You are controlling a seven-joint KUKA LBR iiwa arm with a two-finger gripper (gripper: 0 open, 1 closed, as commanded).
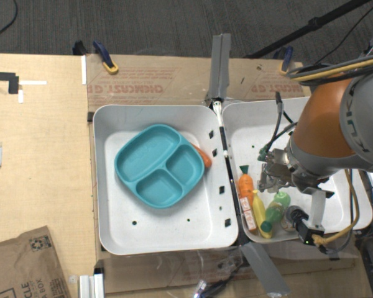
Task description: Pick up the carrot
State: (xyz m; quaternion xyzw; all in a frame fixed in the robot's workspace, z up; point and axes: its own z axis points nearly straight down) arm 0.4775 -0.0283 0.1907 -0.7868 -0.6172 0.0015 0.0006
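Hovering over the right bin [336,113], my claw [275,177] hangs low beside a small cluster of toy food at that bin's near-left corner, and I judge the job barely begun: the carrot [245,185] lies on the bin floor, close against the wall that divides the two bins, with nothing lifting it. Whether my claw is spread or closed I cannot tell, since my own wrist and cables crowd over it from above, but nothing orange sits in it. The carrot's long axis runs roughly from the far side toward the near side of the bench, close to parallel with the dividing wall; its near end touches a yellow piece [259,212], and I cannot make out which end is the tip. A green bottle [276,205] lies just to its right, between it and me. Left to do, as I reckon: shift over the carrot, come down, close across its width, and lift. In the left bin [105,185] sits a blue divided plate [160,165] with something orange [204,158] peeking from its right edge.
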